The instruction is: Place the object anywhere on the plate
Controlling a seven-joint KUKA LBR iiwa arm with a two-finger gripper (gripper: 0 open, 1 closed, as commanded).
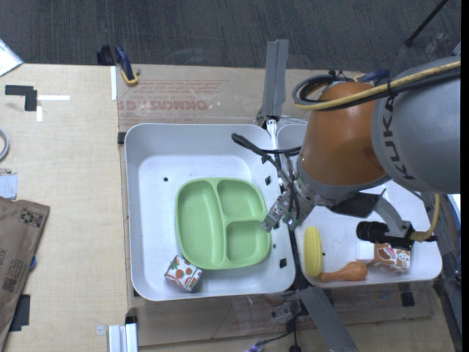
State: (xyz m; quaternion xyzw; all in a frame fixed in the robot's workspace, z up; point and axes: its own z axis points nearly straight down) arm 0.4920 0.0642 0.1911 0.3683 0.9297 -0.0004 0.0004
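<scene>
Green plate [222, 221] sits mid left bin [146, 160]. Small printed carton [182, 274] lies at plate's 7 o'clock, touching its rim. Likely light, crushable; best pinched across flat sides. Gripper [277, 215] hangs at plate's 3 o'clock; fingers' state impossible to tell.

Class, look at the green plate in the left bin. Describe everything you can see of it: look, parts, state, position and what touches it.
The green plate is a pale green, rounded-rectangle tray that looks like matte plastic. Raised ridges split it into three compartments: one long one on the left, two smaller ones on the right. All three hold nothing. It lies flat in the left bin, towards the near right. A small patterned carton sits at its near-left corner, and the gripper is at its right rim.
</scene>
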